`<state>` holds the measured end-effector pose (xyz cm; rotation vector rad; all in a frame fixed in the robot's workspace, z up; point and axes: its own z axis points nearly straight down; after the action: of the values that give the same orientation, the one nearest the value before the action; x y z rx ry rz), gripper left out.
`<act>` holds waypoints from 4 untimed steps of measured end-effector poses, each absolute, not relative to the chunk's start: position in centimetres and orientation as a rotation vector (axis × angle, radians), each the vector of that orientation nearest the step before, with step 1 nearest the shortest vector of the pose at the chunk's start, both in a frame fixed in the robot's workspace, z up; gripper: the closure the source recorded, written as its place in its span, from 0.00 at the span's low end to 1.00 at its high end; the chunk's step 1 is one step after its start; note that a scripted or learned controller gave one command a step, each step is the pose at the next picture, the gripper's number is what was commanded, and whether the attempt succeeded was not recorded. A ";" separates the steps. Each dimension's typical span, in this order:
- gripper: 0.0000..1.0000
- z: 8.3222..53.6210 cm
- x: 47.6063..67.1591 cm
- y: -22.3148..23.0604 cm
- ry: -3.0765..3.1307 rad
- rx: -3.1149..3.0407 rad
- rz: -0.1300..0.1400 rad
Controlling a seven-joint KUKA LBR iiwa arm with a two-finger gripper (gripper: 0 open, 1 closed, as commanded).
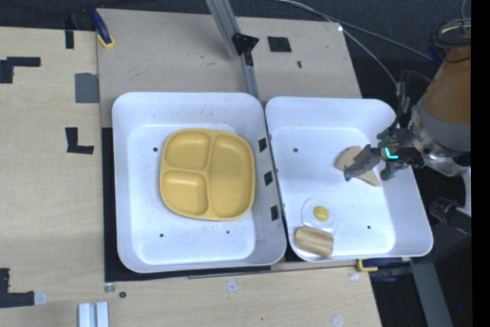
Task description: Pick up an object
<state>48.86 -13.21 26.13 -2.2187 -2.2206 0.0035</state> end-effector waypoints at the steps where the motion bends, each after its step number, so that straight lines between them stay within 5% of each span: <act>1: 0.00 26.2 48.9 -13.2 -2.222 -2.219 0.002; 4: 0.00 9.6 49.4 -12.9 -2.218 -2.216 0.007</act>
<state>49.41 -12.93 9.58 -2.2157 -2.2177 0.0067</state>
